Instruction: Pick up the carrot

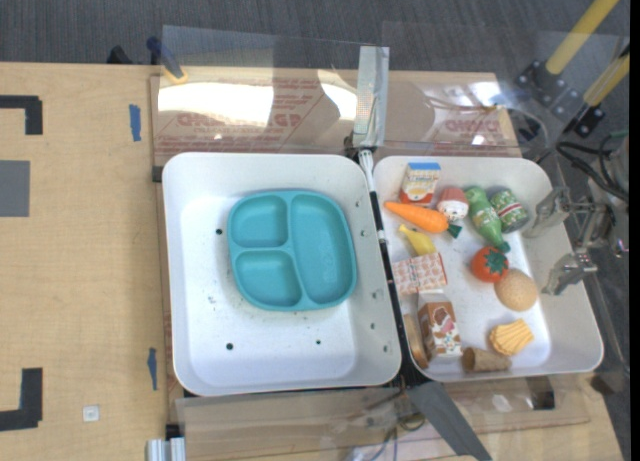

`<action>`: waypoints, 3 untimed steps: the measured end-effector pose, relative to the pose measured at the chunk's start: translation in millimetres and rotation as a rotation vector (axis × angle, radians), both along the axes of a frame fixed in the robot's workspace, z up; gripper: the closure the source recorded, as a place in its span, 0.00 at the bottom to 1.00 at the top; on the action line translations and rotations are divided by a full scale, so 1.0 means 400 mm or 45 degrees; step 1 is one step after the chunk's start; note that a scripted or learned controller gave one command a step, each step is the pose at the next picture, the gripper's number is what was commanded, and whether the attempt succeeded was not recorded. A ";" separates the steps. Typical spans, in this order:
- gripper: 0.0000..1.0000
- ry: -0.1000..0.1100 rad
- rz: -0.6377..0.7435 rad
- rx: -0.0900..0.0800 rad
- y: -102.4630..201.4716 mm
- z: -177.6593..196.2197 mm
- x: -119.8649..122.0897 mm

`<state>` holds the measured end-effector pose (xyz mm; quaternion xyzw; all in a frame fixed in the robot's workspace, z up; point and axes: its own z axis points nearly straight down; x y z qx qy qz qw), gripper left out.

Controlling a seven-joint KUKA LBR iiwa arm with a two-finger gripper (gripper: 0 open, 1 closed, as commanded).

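We find the carrot [417,215] lying in the right bin [575,334], in its upper left part, close to the wall it shares with the left bin [190,249]. It lies nearly flat, thick end toward that wall, tip pointing at a small red-and-white toy [453,208] that touches or almost touches it. A small carton [421,183] stands just behind it and a yellow piece [418,240] lies just in front.

The gripper [562,239] hangs over the right bin's right edge, well apart from the carrot; we cannot tell whether it is released or clenched.

To do this well, we judge that we should descend over the carrot's thick middle, closing across its narrow width, so the neighbours stay undisturbed. The blue divided plate [293,248] in the left bin plays no part.
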<state>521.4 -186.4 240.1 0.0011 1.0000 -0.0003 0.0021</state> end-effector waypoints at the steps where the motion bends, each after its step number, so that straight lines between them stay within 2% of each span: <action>1: 0.00 0.012 -0.071 0.006 0.167 -0.239 0.080; 2: 0.00 -0.002 -0.275 0.001 0.225 -0.360 0.140; 3: 0.00 0.018 -0.217 0.001 0.221 -0.377 0.260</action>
